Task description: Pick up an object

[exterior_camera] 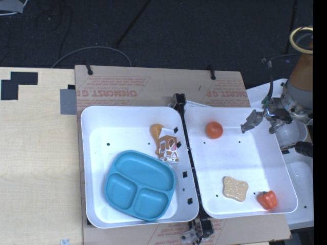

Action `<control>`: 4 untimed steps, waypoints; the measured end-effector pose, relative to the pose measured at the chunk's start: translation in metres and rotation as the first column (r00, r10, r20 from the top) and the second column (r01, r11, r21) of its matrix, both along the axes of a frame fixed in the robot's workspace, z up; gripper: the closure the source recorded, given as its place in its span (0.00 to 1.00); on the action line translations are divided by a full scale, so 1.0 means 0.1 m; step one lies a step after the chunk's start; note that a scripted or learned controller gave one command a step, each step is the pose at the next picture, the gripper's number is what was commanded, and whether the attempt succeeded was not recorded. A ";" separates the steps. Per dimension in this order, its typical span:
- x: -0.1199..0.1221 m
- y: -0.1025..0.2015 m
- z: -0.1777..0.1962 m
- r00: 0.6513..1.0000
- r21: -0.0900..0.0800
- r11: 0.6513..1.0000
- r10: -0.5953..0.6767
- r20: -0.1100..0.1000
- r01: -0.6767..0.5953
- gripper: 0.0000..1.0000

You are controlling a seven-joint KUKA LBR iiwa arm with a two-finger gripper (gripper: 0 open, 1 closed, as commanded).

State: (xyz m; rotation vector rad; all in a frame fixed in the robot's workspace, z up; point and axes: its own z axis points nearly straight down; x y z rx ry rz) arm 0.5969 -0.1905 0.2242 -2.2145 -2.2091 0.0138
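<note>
My gripper [264, 122] hangs over the right edge of the right bin [240, 216], its fingers spread open with nothing between them. In that bin lie a red-orange ball [214, 129] near the far left, a slice of toast [235, 188] near the front, and a red pepper [267, 199] in the front right corner. The ball is to the left of my gripper, well apart from it. The left bin [94, 137] holds a blue divided plate [139, 185], a tan chicken-leg toy [155, 132] and a small brown-and-white patterned packet [168, 149].
A black divider clamp [183, 137] runs between the two bins. Both bins rest on a cardboard sheet [153, 86]. A wooden bench top [36, 157] lies to the left. Cables cross the dark floor behind.
</note>
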 end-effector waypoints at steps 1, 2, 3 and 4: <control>0.03 0.00 0.08 1.000 -0.003 1.000 0.002 0.013 -0.002 0.00; 0.06 -0.03 -0.54 1.000 -0.002 1.000 0.002 0.010 -0.002 0.00; 0.12 0.03 -1.08 1.000 -0.001 1.000 0.006 0.010 -0.006 0.00; 0.12 0.05 -1.38 1.000 -0.002 1.000 0.005 0.010 -0.005 0.00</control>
